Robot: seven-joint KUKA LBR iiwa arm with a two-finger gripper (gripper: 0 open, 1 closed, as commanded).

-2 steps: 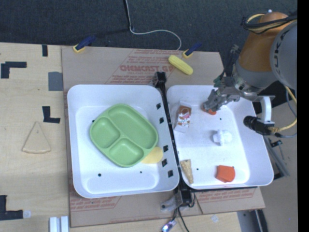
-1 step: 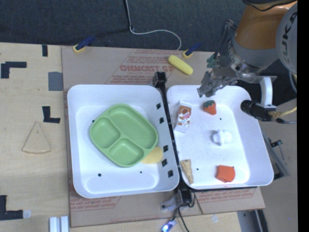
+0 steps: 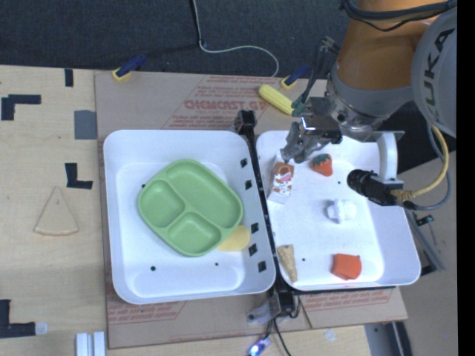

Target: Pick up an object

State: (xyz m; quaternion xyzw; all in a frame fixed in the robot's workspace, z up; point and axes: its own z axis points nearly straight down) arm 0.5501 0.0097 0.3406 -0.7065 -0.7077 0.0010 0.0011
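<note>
Much open rm mid right bin point(image 3: 386, 221)

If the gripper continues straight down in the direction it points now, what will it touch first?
Probably the small red-and-white packet lying just below the gripper, near the left wall of the right white bin. Depth is hard to judge; it might land on bare bin floor beside the packet.

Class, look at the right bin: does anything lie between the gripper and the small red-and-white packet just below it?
Nothing visible does. The gripper hangs directly above the packet; the strawberry-like toy sits off to the side.
</note>
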